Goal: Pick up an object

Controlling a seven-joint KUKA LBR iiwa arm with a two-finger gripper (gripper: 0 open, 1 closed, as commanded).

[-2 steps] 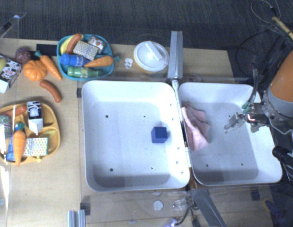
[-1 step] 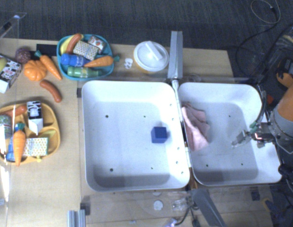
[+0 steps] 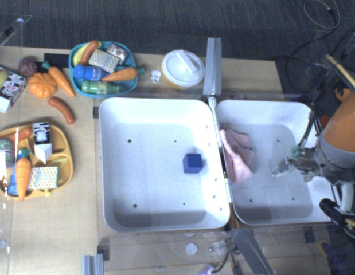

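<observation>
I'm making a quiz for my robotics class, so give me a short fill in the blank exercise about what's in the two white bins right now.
1. The blue cube lies in the ____ bin.
2. The cloth in the right bin is ____ in colour.
3. The gripper is over the ____ bin.
4. The cloth lies against that bin's ____ wall.

Missing words: left; pink; right; left

Blue cube (image 3: 192, 162), pink cloth (image 3: 237, 153), separate bins.
</observation>
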